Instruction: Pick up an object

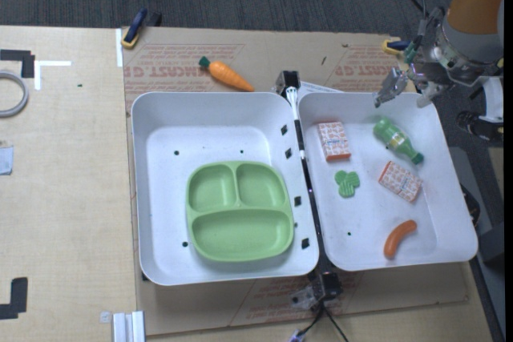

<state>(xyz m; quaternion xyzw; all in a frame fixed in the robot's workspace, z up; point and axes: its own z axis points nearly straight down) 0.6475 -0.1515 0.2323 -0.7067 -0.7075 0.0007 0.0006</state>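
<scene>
I am seeing the tool (407, 86) hovering with metal fingers spread, gripping nothing, above the right bin's (449, 172) rim, near a glossy green bottle (397, 140).

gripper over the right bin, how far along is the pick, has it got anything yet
Nothing looks picked yet. The gripper sits above the right bin's far edge with nothing between its fingers. The green bottle, two patterned boxes, green toy and sausage all lie in that bin. Left to do: descend, close on one, lift.
</scene>
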